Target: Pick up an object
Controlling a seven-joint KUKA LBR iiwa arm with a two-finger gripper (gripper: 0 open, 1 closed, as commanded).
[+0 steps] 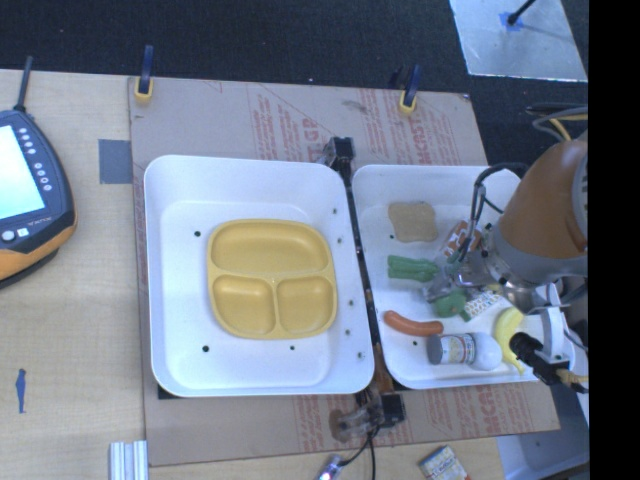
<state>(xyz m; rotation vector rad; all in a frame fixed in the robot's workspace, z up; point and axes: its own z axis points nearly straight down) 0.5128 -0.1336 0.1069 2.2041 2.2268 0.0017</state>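
Several small items crowd the right bin point(400, 368), a green piece point(412, 267) among them, as the arm's jaws point(452, 286) hover just beside it, their spread indiscernible; a clean descent should single out one item.

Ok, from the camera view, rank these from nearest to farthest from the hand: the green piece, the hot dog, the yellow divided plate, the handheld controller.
The hand is low in the right bin.
1. Green piece, right bin, just left of the hand.
2. Hot dog, right bin, lower left of the hand.
3. Yellow divided plate, left bin.
4. Handheld controller, far left on the bench.
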